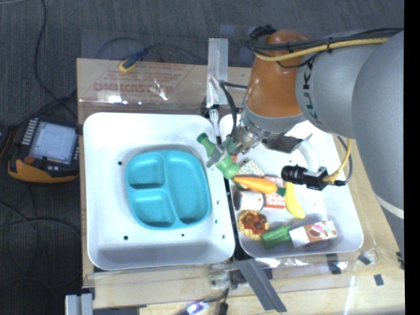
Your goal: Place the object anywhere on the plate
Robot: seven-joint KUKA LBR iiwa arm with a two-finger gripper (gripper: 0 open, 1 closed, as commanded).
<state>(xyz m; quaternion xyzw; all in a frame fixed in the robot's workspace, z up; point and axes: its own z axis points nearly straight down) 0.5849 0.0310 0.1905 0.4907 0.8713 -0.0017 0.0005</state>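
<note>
Seemingly end effector (226, 151) low by green bottle (220, 156).

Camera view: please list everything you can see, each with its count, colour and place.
plate: 1, turquoise, three compartments, in left bin
left bin: 1, white
right bin: 1, white
green item: 1, over the seam between the bins, at the claw
carrot: 1, orange, right bin
banana: 1, yellow, right bin
pizza piece: 1, red-yellow, right bin
handheld screen: 1, orange-black, on floor at left
arm: 1, grey with orange band
claw: 1, above the bins' seam
</note>
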